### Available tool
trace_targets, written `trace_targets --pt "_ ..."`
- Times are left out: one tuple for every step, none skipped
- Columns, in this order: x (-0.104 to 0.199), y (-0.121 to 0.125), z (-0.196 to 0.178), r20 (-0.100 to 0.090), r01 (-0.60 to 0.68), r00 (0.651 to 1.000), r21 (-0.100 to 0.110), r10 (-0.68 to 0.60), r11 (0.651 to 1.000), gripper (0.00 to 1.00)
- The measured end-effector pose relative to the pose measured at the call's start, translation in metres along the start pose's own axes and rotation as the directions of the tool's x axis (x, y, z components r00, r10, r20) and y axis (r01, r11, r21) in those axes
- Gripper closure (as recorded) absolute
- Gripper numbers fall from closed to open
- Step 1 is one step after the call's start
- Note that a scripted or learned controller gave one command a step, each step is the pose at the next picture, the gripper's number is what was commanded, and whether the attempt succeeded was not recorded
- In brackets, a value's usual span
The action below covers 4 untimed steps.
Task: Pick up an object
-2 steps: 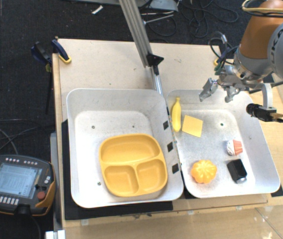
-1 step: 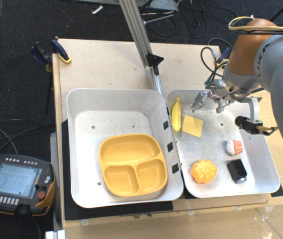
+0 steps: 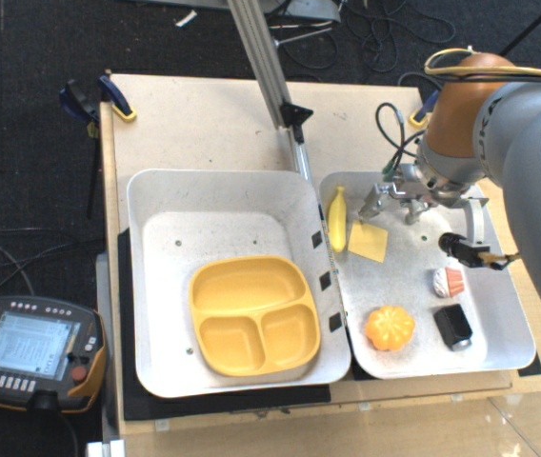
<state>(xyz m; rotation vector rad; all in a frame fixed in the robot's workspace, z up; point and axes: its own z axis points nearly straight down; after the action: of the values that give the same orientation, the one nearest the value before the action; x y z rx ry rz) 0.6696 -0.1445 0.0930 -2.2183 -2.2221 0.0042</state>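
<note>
The pale bench (image 3: 204,122) stands on a dark floor. Nearest to us, in the right bin (image 3: 499,336), lie a ribbed orange pumpkin (image 3: 390,327) and a black block (image 3: 453,326); the left bin (image 3: 156,217) holds a yellow divided tray (image 3: 251,314). Farther, the gripper (image 3: 391,196) hovers near a flat yellow cheese wedge (image 3: 368,242) and a smooth banana (image 3: 337,219), grasping nothing we can see; we cannot tell its state. We think the thin wedge may slip.

Bright, even overhead light; the white bins (image 3: 147,208) nearly glare, shadows are soft, the floor beyond stays dim
</note>
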Motion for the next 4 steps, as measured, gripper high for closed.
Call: trace_targets --pt "0.0 0.002 -0.013 0.001 0.001 1.0 -0.006 -0.001 1.0 1.0" --pt "0.002 0.003 -0.057 0.0 0.0 1.0 -0.009 0.0 1.0 1.0" --pt "0.006 0.0 -0.102 0.0 0.001 1.0 -0.009 -0.001 1.0 1.0" --pt "0.006 0.001 -0.145 0.001 0.001 1.0 -0.01 -0.001 1.0 1.0"
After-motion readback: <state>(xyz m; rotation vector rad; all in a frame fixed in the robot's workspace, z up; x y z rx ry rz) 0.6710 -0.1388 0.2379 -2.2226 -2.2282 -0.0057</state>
